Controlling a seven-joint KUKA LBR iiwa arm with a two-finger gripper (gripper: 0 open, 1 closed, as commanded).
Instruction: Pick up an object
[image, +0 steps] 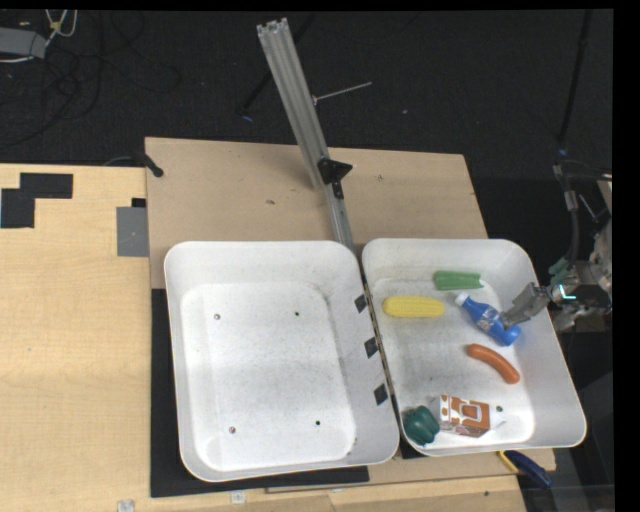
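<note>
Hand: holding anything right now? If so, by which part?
Cannot be told. The hand sits at the right bin's right rim, touching or overlapping the blue bottle, but no object shows clearly in its grip.

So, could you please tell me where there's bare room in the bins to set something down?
The left bin has bare floor from wall to wall. In the right bin, things crowd the far and right side: green piece, corn, blue bottle, sausage. A bare patch lies between corn and carton.

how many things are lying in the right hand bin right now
6: green piece at back, yellow corn, blue bottle by the gripper, orange sausage, carton and dark green item in front.
</note>
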